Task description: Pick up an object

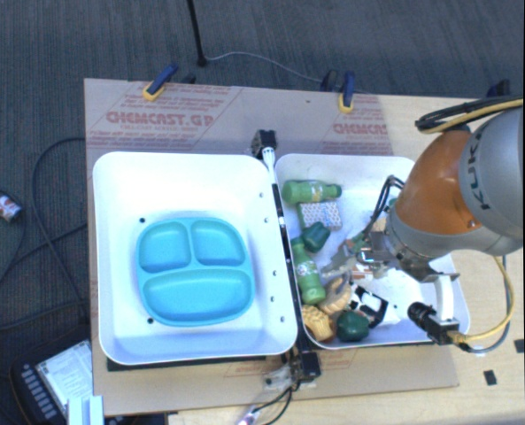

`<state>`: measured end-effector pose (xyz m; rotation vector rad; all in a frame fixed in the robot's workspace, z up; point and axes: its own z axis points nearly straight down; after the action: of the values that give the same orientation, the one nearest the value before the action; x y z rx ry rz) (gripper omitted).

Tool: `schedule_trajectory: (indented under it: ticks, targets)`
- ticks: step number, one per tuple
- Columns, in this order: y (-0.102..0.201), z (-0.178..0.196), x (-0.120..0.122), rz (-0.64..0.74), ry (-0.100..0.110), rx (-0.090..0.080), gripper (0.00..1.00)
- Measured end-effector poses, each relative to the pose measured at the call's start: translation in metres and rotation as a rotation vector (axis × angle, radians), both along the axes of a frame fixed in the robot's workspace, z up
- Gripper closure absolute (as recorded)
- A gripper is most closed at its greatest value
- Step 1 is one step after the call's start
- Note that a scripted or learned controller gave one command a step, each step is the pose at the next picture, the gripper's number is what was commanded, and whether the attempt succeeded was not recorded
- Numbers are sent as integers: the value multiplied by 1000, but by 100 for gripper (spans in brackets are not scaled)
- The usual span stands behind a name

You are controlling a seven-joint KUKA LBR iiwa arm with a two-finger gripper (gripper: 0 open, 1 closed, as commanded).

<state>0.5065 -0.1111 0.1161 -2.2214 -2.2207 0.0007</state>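
Grey arm [474,193] low over the cluttered right bin [395,162].
Gripper [355,268] among packed toys; jaw state unclear; crowding could spoil the grasp.

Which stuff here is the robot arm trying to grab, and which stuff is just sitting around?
For the job:
gripper
green bottle
patterned block
dark green toy
right bin

Just lying about:
blue divided plate
left bin
clamps
cables
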Motion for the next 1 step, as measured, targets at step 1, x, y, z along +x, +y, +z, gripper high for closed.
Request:
schedule_trajectory:
  ticks: [1]
  targets:
    - [11,-28,40,-2,-12,-8,0]
